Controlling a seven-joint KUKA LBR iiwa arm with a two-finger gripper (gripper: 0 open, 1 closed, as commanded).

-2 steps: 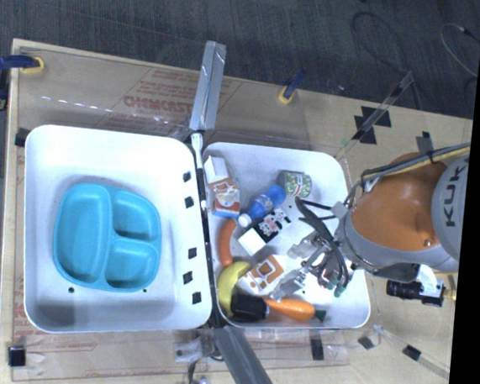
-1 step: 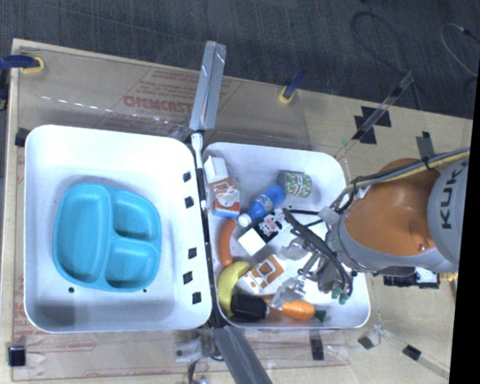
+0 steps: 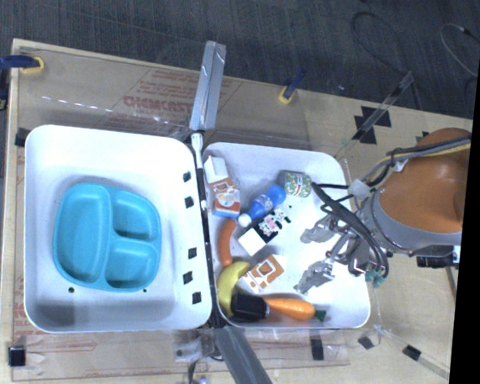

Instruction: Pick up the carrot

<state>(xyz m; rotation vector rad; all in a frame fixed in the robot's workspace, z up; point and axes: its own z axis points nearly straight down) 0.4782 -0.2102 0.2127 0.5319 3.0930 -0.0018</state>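
Note:
The carrot is orange with a green tip at its right end. It lies flat along the near wall of the right bin. My gripper hangs over the right part of that bin, a little beyond the carrot and apart from it. Its two grey fingers stand spread, open, with only white bin floor between them. The arm's grey wrist and orange band come in from the right.
Left of the carrot lie a black object, a yellow banana, a small patterned box and an orange sausage-like piece. Farther back are a blue bottle, a carton and a green can. The left bin holds a blue divided plate.

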